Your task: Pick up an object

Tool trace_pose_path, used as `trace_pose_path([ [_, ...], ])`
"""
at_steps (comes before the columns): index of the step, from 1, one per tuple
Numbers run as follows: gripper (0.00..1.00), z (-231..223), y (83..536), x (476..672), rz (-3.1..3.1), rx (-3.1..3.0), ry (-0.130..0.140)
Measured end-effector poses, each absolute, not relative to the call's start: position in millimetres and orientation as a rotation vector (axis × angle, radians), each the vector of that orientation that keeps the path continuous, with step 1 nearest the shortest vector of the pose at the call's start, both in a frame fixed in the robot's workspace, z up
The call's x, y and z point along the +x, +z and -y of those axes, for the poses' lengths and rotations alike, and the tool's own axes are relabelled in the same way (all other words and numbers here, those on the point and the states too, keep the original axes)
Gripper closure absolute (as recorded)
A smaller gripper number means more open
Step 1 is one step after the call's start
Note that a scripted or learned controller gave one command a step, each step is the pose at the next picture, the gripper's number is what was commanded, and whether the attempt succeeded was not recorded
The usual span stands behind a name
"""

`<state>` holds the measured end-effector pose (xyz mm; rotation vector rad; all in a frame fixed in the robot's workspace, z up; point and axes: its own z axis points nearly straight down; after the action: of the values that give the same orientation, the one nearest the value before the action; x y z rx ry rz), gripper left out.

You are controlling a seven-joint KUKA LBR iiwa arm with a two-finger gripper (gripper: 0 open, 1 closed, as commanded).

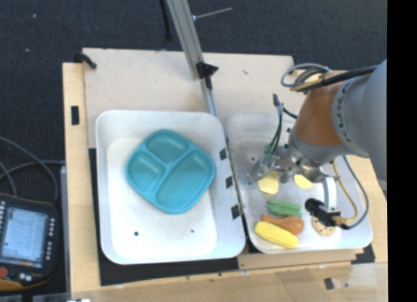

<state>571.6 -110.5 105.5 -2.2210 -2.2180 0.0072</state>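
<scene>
End effector (279,169) is low in the right bin (242,139), positioned over a yellow piece (268,185). Grip state cannot be determined.

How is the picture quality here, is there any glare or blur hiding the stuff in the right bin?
Camera view: light is even and soft, with no hard glare on the left bin or the right bin. The whole frame is slightly soft, so the gripper reads as a blur of dark parts. The teal plate, yellow corn and green piece stay readable by colour.
</scene>
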Motion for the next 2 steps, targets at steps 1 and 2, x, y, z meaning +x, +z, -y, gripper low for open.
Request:
trace_pose_path([
  [1,1.00,111,120,573.8,2.217,-2.228,-0.004],
  [2,1.00,116,164,575.5,2.222,-2.228,-0.005],
])
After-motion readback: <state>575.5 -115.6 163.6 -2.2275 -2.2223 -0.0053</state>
